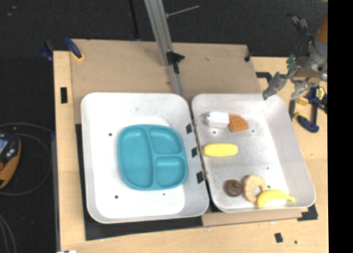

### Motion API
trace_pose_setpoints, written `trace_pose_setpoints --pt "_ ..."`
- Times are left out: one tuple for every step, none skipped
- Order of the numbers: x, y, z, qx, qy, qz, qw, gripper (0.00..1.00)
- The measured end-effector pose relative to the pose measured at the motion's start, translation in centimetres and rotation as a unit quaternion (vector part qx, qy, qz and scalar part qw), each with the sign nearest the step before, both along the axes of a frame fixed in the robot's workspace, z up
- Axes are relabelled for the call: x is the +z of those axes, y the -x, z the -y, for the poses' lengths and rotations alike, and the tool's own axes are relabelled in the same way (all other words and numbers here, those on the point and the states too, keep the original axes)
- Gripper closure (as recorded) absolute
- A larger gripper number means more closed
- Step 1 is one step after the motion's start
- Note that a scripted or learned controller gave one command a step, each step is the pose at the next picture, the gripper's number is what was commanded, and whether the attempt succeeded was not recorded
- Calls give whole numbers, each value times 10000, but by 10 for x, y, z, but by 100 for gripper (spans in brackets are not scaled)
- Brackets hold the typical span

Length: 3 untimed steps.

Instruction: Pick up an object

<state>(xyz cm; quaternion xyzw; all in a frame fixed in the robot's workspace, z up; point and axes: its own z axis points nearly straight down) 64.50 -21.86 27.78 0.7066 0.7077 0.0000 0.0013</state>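
Objects for picking lie in the right-hand bin [287, 152]: a small white block [218, 118] touching an orange wedge [238, 123] near its upper left corner, a yellow corn-like piece [220, 150] just below them with its long axis running left to right, and along the lower edge a dark brown disc [233, 187], a tan cookie [254, 186] and a banana [273, 198] bunched together.

From where I stand, the hand [276, 85] hangs at the upper right of the frame, just over the top right corner of that bin and clear of everything in it. Whether it is open or closed I cannot tell; it is too small and blurred against the clamps beside it. Nothing appears to be held in it.

Every candidate lies to the left of the hand and lower in the frame. The white block and orange wedge are nearest, the corn-like piece a little further, the banana group furthest. I judge the nearest pair awkward, since they touch; the corn-like piece sits alone with bare floor around it.

The left bin [99, 114] holds a blue divided plate [151, 156]. Both bins rest on a pale wooden worktop [121, 64], with a slanted metal post [157, 15] rising behind them and dark floor around.
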Motion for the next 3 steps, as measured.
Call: trace_pose_setpoints --pt "-42 -3 0 1 0 -17 10000 0" --pt "-104 -5 -3 10 -5 -23 10000 0" --pt "-164 -1 -1 -9 -3 4 10000 0"
